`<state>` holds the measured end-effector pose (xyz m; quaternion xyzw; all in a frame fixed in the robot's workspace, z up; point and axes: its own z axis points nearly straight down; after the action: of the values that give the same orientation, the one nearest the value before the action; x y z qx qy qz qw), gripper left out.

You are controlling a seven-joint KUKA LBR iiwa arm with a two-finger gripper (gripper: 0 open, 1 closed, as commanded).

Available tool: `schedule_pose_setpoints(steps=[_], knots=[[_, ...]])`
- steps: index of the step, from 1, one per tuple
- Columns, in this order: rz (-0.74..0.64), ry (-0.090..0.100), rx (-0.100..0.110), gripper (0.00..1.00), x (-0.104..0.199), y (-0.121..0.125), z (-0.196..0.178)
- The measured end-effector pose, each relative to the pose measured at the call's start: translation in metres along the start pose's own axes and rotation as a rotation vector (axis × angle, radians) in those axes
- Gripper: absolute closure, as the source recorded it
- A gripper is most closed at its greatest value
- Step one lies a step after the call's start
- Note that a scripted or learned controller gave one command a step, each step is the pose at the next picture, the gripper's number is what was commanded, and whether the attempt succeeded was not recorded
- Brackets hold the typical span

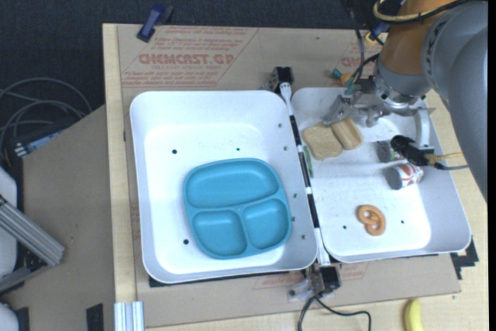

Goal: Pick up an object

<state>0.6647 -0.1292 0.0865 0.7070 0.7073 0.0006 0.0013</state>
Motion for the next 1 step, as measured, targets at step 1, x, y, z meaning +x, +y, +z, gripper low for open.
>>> schedule_pose_setpoints(steps=[1], knots=[[0.000, 0.000, 0.000, 0.00, 0.0082, -0.0067, -0.0005]])
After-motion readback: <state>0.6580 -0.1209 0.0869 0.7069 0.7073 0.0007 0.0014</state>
